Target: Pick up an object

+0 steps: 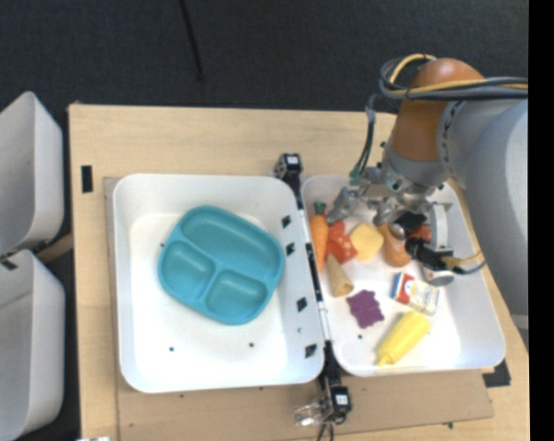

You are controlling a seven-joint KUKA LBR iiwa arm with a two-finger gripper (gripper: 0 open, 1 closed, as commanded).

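Carrot point(319, 240) is lying just left of my gripper point(379, 211), long axis along the bin divider (grip state: can't tell).

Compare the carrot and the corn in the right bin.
The carrot is orange and tapered; the corn is yellow and blunt. The carrot lies along the bin's left wall, nearly straight up the view; the corn lies slantwise near the front. The carrot sits close to the tool; the corn lies farther off. Both lie flat.

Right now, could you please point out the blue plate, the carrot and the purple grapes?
blue plate point(221, 263), camera view, middle divider.
carrot point(319, 239), camera view, middle of its body.
purple grapes point(365, 308), camera view, centre of the bunch.
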